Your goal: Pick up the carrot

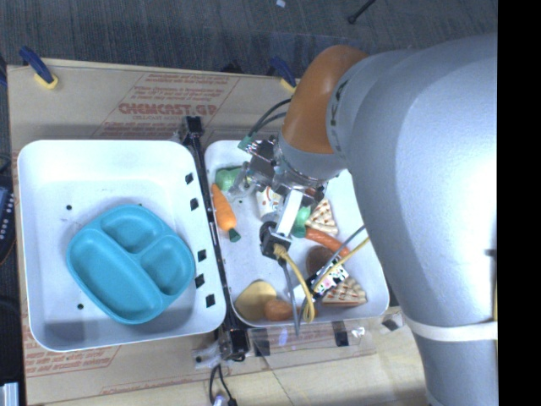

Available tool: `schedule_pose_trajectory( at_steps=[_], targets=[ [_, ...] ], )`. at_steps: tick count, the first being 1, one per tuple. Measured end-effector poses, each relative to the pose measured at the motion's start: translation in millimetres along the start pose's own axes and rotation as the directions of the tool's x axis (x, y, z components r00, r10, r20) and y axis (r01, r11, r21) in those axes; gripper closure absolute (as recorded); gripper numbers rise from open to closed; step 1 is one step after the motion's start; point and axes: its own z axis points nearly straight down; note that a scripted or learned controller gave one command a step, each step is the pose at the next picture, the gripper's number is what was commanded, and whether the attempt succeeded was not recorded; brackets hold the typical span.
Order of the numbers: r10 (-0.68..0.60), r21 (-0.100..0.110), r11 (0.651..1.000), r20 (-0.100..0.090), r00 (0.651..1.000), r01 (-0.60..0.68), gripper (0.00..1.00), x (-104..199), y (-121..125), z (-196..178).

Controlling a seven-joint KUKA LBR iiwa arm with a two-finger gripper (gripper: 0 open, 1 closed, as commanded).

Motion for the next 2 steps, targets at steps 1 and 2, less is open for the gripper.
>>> schedule_pose_trajectory(
  at_steps=[1, 2],
  targets=[
    [0.092, 0.0, 0.996, 0.001, 0.996, -0.092, 0.0, -18.5, 29.2, -2.0],
    [0.157, 0.007, 0.988, 0.003, 0.988, -0.157, 0.0, -8.8, 9.1, 1.1]
  ],
)
